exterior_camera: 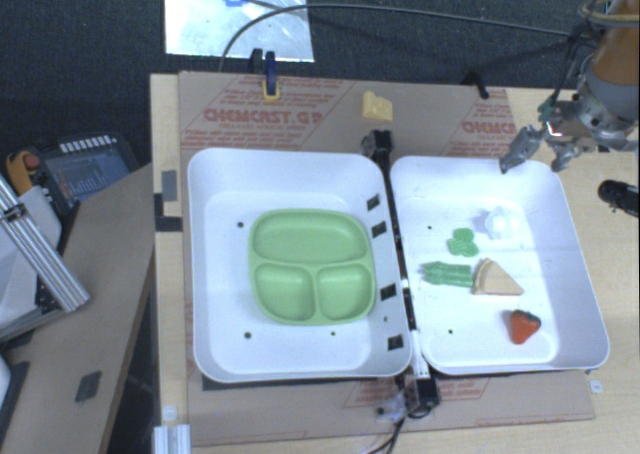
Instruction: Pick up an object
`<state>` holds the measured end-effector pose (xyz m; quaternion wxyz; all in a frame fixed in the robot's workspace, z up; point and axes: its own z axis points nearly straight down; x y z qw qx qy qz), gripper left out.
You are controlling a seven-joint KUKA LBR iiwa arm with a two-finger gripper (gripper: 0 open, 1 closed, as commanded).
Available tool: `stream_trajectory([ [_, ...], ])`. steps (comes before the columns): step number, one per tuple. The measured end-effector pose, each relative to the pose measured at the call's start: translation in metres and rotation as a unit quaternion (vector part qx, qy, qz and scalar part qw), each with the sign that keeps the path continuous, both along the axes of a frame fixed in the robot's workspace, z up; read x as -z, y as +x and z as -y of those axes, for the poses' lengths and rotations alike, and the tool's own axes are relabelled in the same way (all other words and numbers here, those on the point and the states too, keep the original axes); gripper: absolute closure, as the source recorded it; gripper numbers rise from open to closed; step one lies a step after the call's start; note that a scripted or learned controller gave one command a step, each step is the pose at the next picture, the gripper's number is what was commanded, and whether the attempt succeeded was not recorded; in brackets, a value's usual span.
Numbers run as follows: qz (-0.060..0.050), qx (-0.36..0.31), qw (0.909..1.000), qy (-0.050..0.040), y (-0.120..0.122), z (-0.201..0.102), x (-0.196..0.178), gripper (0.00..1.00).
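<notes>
The right bin (570, 242) holds several small items: a white lump (497, 222), a green broccoli-like piece (461, 241), a green elongated piece (447, 274), a tan wedge (494, 279) and a red strawberry (522, 326). My gripper (537, 152) hangs above the far right corner of that bin, up and to the right of the white lump. Its two fingers are spread apart with nothing between them.
A green three-compartment plate (308, 264) lies in the left bin (215, 242). A small yellow piece (377, 106) rests on the cardboard behind the bins. A blue and yellow clamp (269, 75) sits at the far board edge. Cables cross the dark floor behind.
</notes>
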<state>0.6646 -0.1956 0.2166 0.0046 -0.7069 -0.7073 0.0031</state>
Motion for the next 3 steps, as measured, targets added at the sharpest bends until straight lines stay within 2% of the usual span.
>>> stream_trajectory([
  [1, 0.006, -0.001, 1.0, -0.0014, 0.003, -0.001, -0.009, 0.0],
  [3, 0.005, -0.002, 1.0, -0.0011, 0.003, -0.001, 0.114, 0.0],
])
